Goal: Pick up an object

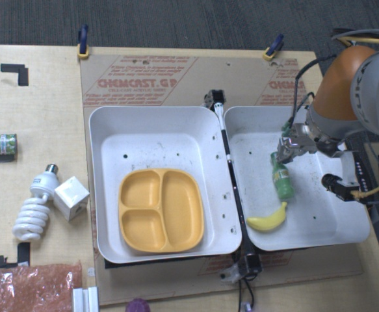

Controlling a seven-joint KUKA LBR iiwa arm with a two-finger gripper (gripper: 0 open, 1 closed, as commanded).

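A green bottle (pixel 282 182) lies lengthwise in the right bin (pixel 319 229), and a yellow banana (pixel 268 220) rests just below its lower end. My gripper (pixel 288 148) hangs low over the bottle's upper end, at or very near its cap. The grey arm with its orange band (pixel 345 83) reaches in from the right. The left bin (pixel 104 148) holds a yellow divided plate (pixel 161 209).
On the bench left of the bins lie a spiral light bulb (pixel 34 207), a white cube (pixel 71 197) and a small green can (pixel 1 145). A red mesh bag (pixel 26 290) sits at the bottom left. Black cables (pixel 348 190) hang by the right bin's edge.
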